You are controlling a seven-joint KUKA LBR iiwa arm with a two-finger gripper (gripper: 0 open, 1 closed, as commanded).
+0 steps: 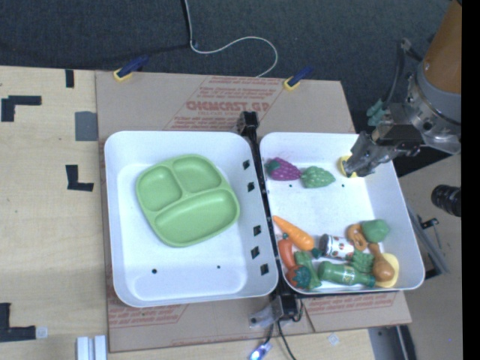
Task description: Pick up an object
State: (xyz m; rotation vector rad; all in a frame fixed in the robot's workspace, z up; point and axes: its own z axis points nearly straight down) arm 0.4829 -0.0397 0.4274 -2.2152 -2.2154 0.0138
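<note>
Approach seems to be the step in hand: the gripper (358, 163) sits low at the far right corner of the right bin (375, 193), its dark fingers (365, 158) close together beside a small yellow object (346, 165) at the rim. Whether they have hold of that piece, or how far they are parted, I cannot tell; nothing shows plainly between them.

Other candidates lie in the same bin: purple grapes (282, 169) and a green leafy toy (317, 176) near the far wall, a carrot (294, 232), and a heap of toy food (352, 259) in the near right corner. The left bin (127, 223) carries a green divided plate (187, 199).

Next, I judge, the fingers must settle squarely around one piece and close before any lift.

Red lettering on the cardboard (217, 109) beneath the bins reads roughly "CHEMCAST GP"; the rest is too small to read.
</note>
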